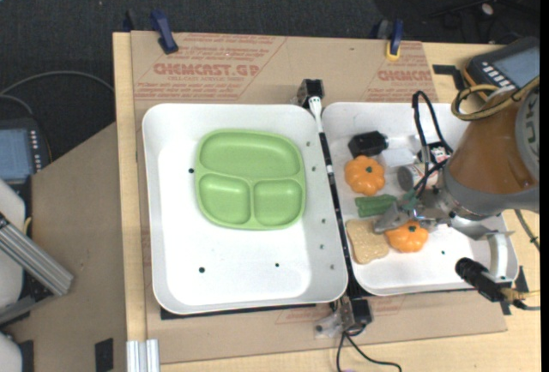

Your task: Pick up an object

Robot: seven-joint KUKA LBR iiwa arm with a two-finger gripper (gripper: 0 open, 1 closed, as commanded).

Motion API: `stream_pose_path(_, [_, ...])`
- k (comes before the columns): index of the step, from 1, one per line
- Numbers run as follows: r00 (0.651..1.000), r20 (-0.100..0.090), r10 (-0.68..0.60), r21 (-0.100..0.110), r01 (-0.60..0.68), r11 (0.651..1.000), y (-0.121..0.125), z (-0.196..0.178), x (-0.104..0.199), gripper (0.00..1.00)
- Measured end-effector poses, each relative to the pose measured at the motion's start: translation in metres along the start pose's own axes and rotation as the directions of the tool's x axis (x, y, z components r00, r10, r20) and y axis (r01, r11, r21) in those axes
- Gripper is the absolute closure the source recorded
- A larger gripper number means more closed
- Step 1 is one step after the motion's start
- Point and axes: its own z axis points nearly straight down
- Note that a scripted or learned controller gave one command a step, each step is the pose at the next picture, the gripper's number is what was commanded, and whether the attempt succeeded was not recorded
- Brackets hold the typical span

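The gripper [401, 220] hung over the right bin [403, 278], just beside a small orange pumpkin [407, 237]; whether its claw was apart or together could not be told. A second pumpkin [365, 175] and a green piece [372, 207] crowded close, so a descent risked nudging neighbours and missing

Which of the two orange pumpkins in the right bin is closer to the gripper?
The lower pumpkin, beside the gripper; the other pumpkin sits higher, near the black object.

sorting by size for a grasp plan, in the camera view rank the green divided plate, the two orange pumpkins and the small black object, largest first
1. green divided plate
2. the two pumpkins, upper and lower, look alike; the lower sits by the gripper, so unranked
3. small black object
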Motion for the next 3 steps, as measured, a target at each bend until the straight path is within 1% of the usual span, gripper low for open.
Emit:
stream_pose_path(1, [1.000,0.008,0.000,-0.020,0.000,1.000,-0.017,0.003,0.034,0.00])
stream_pose_path(2, [1.000,0.006,0.000,-0.021,0.000,1.000,-0.016,-0.007,0.034,1.00])
stream_pose_path(3, [1.000,0.007,0.001,-0.022,-0.001,1.000,-0.016,-0.017,0.035,1.00])
